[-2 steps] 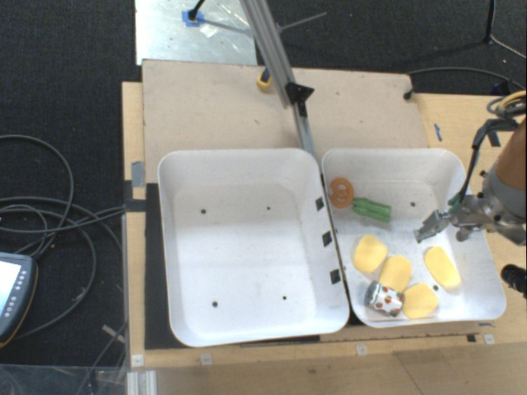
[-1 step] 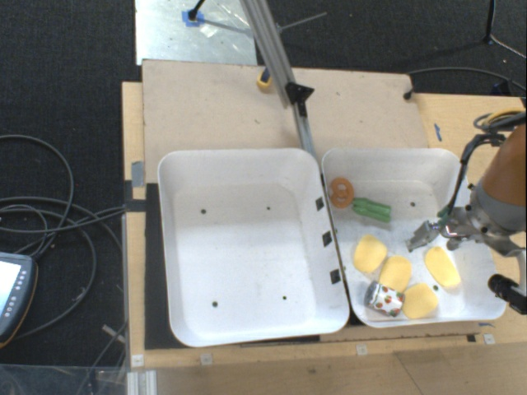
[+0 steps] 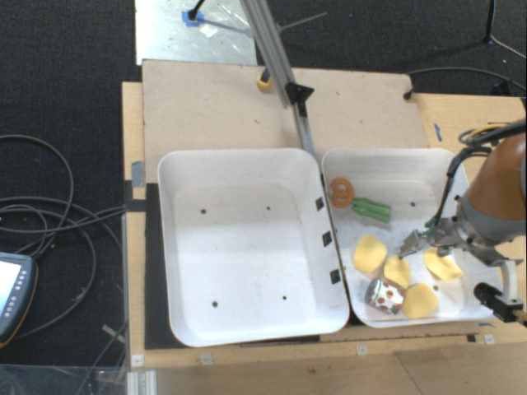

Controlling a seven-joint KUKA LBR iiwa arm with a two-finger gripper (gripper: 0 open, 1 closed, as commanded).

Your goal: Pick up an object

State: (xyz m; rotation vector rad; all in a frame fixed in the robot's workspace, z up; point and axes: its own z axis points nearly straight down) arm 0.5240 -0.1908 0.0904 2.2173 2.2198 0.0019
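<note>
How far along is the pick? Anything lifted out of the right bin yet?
Nothing looks lifted: the green object, orange ring and yellow pieces all lie in the right bin. The gripper is low among the yellow pieces. Grasping and lifting remain.

Even bright overhead light, soft shadows, mild glare on bins (image 3: 247, 171), slightly soft focus

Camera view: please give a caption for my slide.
Gripper hovers over yellow pieces in the right bin.
</note>
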